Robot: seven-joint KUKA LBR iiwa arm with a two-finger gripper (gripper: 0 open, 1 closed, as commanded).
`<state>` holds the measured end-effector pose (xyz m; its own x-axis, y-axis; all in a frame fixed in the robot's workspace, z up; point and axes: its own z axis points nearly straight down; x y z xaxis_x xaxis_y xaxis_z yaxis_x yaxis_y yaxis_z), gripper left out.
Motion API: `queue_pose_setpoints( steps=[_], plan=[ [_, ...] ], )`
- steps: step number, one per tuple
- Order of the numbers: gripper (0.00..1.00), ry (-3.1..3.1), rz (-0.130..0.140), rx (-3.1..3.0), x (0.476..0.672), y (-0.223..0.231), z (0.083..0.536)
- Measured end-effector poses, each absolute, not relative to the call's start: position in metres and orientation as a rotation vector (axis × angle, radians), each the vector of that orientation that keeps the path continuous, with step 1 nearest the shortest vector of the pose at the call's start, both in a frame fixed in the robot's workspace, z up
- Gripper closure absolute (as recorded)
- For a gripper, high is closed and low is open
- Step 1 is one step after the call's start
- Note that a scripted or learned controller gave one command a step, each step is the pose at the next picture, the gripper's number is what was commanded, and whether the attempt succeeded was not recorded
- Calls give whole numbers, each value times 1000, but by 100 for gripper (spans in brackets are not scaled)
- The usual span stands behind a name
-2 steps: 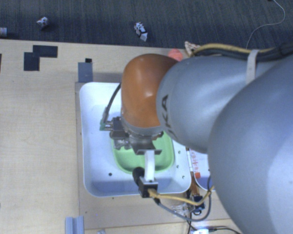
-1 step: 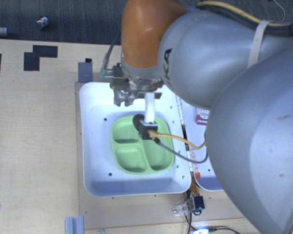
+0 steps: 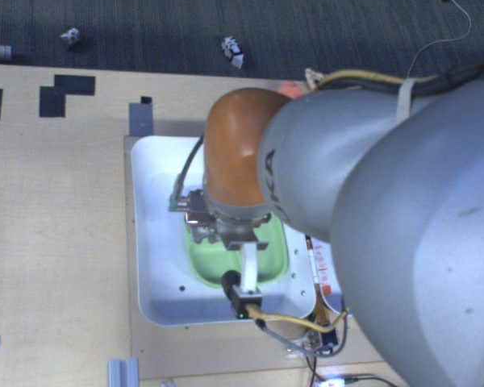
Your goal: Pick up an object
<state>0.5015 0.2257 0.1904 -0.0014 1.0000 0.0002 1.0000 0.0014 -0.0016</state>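
A pale green dish-like object (image 3: 206, 258) lies in the left white bin (image 3: 149, 216), toward its right half. The arm's orange band and wrist hang directly over it and cover most of it. My gripper (image 3: 226, 244) points straight down at the green object, and the wrist hides its fingertips. Nothing visible shows whether anything is held.
The big grey arm covers the right bin; a strip with a white and red label (image 3: 323, 271) shows at its left edge. Small bits of litter (image 3: 233, 51) lie on the dark floor beyond the bench. Black tape marks (image 3: 64, 93) sit on the bench at upper left.
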Motion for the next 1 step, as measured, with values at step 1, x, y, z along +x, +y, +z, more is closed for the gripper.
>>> queue_pose_setpoints(
  steps=[1],
  plan=[
    [100, -2228, -10, -2218, 550, 235, 279]
  ],
)
